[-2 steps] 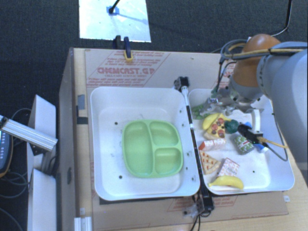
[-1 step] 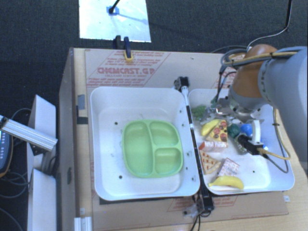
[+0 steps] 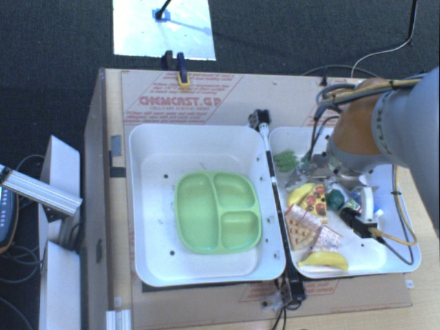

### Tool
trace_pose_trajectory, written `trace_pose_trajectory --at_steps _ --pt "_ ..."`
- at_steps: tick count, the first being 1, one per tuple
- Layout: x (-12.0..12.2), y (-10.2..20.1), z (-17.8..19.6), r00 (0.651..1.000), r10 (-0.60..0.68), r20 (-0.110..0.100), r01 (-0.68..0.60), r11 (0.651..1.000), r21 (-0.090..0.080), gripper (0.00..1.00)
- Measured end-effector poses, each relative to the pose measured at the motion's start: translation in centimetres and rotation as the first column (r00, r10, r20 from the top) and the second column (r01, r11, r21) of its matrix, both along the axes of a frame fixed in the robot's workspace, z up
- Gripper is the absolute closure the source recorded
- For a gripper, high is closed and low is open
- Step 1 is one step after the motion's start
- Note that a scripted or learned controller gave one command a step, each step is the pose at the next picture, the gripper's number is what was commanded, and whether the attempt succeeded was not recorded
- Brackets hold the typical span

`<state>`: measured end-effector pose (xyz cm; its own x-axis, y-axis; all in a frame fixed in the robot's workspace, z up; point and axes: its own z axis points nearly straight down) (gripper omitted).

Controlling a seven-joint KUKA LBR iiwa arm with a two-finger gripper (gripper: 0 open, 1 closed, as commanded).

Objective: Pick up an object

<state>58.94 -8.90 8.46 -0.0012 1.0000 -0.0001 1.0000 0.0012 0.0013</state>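
Observation:
The right bin (image 3: 395, 249) holds several small toy foods. A green leafy piece (image 3: 285, 160) lies at its far left. A yellow banana (image 3: 300, 195) rests beside a red and yellow pizza slice (image 3: 317, 201), with a dark green lump (image 3: 335, 199) to their right. Two pale checked wafers (image 3: 299, 227) (image 3: 327, 238) lie nearer the front, and a second banana (image 3: 323, 259) sits by the front wall. My gripper (image 3: 308, 176) hangs low over the bin's far left part, just above the first banana and next to the leafy piece. Nothing shows held in it.
The left bin (image 3: 148, 184) carries a light green divided plate (image 3: 218, 212) in its middle. A ridge (image 3: 273, 184) separates the two bins. A white and blue item (image 3: 365, 201) lies at the right bin's right side. The grey arm (image 3: 385, 126) covers the right bin's far corner.

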Motion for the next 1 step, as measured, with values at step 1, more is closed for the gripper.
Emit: trace_pose_trajectory --at_steps 1 --pt "-3.68 0.08 -0.02 1.0 0.0 0.0 0.0 1.0 0.0 0.0"
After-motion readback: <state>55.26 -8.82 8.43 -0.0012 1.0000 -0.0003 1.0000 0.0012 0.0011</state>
